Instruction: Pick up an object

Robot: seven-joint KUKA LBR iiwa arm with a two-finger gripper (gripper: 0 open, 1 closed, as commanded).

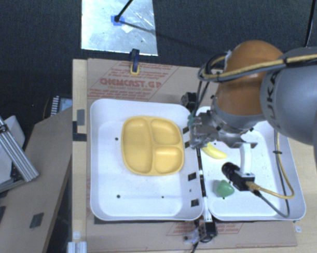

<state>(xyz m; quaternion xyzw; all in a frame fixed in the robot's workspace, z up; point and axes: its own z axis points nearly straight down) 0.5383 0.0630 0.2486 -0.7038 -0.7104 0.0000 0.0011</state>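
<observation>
Evidently we hang our two-finger gripper (202, 142) low over the right white bin (280, 205), beside the small yellow banana-shaped toy (216, 152), presumably lining up a grab.

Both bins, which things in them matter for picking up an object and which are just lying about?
Job:
gripper, over the right bin's left edge
yellow object, right bin
green object, right bin

Lying about:
yellow tray, left bin
cardboard sheet under the bins
</observation>
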